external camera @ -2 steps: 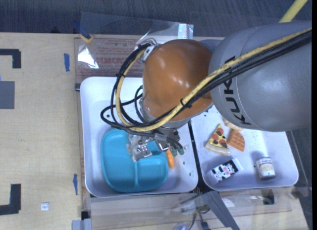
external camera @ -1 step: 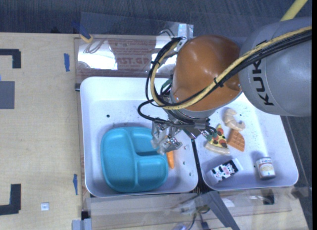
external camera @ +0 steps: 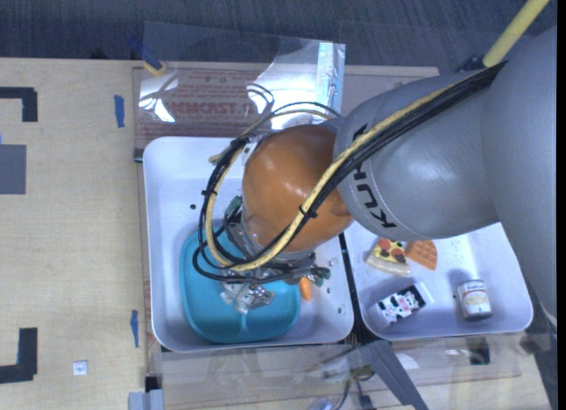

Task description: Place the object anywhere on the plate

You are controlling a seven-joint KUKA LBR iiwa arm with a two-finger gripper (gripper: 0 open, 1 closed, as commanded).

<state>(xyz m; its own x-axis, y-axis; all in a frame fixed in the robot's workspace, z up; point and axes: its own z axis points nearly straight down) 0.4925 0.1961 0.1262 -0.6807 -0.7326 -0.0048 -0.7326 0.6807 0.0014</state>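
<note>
Overhead slanted view (fixed) onto bins [external camera: 159,223]

2 bins [external camera: 164,223], 1 plate [external camera: 203,311]

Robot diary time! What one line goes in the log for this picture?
arm: over left white bin | gripper: above square blue plate | small orange object: beside plate's right edge | right white bin: toy pizza slice, white jar

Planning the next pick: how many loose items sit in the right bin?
3: a pizza slice near its left wall, a black-and-white toy below it, a small jar further right. The arm may hide more.
</note>
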